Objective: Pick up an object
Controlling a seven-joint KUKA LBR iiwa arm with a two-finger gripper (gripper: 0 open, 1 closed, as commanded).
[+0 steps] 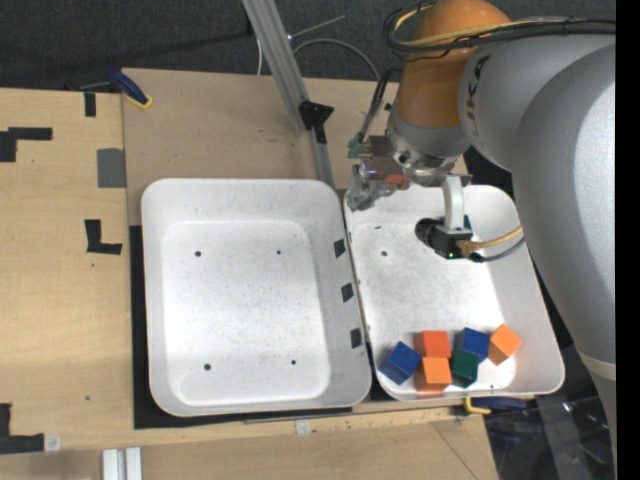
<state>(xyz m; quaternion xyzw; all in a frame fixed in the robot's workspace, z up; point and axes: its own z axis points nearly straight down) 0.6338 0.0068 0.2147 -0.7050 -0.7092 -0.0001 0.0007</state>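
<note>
End effector [372, 190] at right bin's far-left corner, finger state unclear; blocks [447, 356] well apart, near edge.

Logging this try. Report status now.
Gripper over right bin's far corner. Blocks clustered at near edge, untouched. Nothing between them.

A robotics lab or test cell is showing here: a large grey industrial arm [560, 158] with an orange band is reaching over a plain wooden bench [60, 298] that is bearing two shallow white bins [160, 208] side by side on a black mat. Black tape marks [95, 236] are sticking to the benchtop, a slanted metal strut [285, 68] is rising behind the bins, and loose cables [330, 48] are trailing across the dark floor.
</note>
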